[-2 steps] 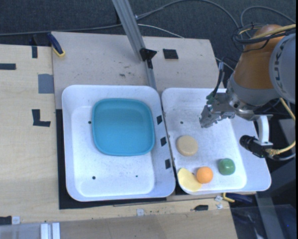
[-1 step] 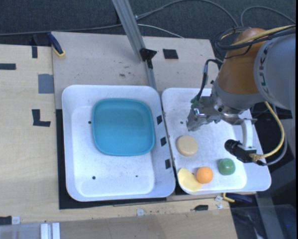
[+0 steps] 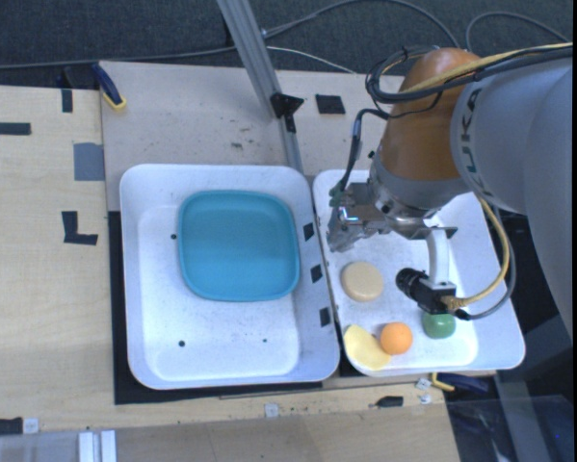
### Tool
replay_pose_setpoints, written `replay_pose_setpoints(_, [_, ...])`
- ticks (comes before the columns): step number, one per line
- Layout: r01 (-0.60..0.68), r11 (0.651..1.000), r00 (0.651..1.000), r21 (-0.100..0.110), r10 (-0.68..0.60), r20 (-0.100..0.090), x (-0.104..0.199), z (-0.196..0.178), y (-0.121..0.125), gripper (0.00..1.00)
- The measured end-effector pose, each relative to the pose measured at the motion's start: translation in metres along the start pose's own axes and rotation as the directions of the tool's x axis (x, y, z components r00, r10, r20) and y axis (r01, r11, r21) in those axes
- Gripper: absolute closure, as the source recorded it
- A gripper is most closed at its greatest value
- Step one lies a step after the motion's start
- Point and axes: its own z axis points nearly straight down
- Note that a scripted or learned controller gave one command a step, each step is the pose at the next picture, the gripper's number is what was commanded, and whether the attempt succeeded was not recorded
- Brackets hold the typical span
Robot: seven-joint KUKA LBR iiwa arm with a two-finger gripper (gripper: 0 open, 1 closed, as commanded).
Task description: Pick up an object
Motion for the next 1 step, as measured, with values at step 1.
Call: replay_pose_setpoints(1, [0.001, 1.0, 1.0, 0.001, -0.001, 0.0, 0.0598, 0.0052, -0.0057, 1.0])
